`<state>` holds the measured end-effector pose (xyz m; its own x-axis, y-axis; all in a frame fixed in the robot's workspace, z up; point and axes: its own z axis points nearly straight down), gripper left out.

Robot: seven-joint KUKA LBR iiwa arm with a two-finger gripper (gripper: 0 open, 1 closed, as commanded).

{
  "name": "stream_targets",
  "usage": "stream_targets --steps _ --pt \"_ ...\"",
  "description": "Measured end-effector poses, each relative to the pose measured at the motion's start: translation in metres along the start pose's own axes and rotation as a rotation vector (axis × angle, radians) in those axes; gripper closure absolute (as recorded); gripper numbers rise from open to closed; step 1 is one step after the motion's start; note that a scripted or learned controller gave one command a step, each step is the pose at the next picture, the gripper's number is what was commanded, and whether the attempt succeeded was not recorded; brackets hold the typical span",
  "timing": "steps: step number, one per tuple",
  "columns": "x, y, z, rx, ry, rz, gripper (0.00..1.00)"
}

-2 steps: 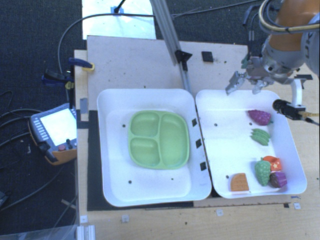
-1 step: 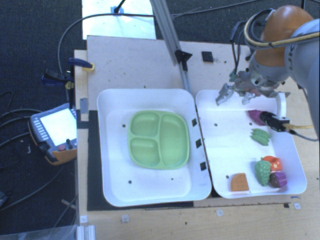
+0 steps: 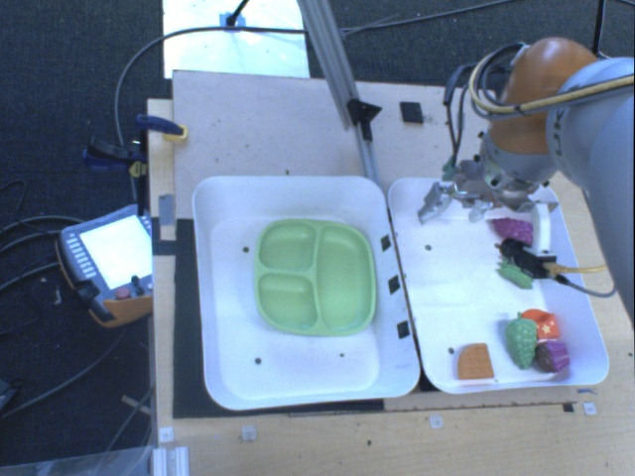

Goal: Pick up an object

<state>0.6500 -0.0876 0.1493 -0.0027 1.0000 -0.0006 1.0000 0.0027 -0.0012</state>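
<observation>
Green divided plate [image 3: 316,276] sits in the left bin [image 3: 223,365]; right bin [image 3: 437,305] has toy food. Gripper [image 3: 434,206] is open with nothing in it, purple piece [image 3: 513,230] just beside it.

Right bin [image 3: 427,296] left half free; toys [image 3: 526,340] crowd right side

2 white bins [image 3: 298,390] — 1 green tray [image 3: 316,276], approx 6 small toys [image 3: 521,340].

Grey arm [image 3: 585,117] reaches in from the right, orange band high by the wrist. Gripper [image 3: 434,206] points left and downward, jaws spread apart, nothing between them.
</observation>
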Motion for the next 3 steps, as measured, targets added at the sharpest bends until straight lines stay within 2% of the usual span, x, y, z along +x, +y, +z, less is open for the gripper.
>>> stream_targets --steps 1,2,3 --pt "-0.010 0.000 0.055 0.000 0.000 0.002 0.00" --pt "-0.009 0.002 0.041 -0.006 0.000 0.001 1.00" --pt "-0.011 0.007 -0.003 -0.006 0.000 -0.001 1.00"
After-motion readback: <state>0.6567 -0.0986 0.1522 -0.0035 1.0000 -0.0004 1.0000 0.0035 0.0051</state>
